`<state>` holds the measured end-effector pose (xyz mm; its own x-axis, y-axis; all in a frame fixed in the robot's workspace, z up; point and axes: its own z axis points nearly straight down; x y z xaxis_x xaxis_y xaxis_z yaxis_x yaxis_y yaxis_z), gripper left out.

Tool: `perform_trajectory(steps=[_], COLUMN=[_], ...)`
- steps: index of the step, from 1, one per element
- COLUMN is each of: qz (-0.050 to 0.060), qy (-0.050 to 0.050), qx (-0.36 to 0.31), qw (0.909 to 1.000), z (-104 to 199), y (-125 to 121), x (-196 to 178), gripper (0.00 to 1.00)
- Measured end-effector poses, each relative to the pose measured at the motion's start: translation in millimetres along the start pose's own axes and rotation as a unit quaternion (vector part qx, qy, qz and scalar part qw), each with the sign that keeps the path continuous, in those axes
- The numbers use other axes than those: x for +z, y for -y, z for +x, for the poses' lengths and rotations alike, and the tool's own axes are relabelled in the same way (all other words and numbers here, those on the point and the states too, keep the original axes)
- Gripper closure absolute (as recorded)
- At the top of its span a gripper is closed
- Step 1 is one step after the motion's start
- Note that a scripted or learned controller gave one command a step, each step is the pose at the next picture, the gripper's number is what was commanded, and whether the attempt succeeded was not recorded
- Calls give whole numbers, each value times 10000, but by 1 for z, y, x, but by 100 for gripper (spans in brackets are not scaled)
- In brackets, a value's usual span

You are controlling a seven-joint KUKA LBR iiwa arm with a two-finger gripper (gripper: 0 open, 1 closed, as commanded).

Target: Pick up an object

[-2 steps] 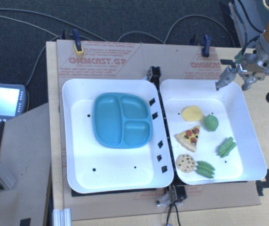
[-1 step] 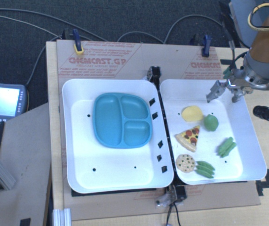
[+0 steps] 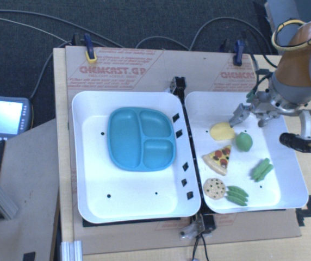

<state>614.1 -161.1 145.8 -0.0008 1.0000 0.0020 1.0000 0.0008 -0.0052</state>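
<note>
arm (image 3: 299, 58): cut off by the right edge; only the wrist end with the orange band shows
pincer (image 3: 252, 115): small and dim, its finger spacing too fine to tell
bench (image 3: 123, 69): printed red lettering partly legible, the smaller lines too small to read
grey screen device (image 3: 3, 116): cut off by the left edge
cables (image 3: 30, 18): run out past the top edge

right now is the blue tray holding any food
No. The blue tray shows bare compartments in the left bin; the toy food lies in the right bin.
</note>
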Motion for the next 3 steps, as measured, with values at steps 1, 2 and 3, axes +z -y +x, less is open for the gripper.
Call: perform_trajectory(steps=[1, 2, 3], qz=[4, -29, -50], qy=[-1, 4, 16], qx=[0, 0, 0], qw=[10000, 10000, 10000], z=[2, 2, -2], y=[-2, -4, -7], x=[43, 28, -16], gripper=[0, 100, 100])
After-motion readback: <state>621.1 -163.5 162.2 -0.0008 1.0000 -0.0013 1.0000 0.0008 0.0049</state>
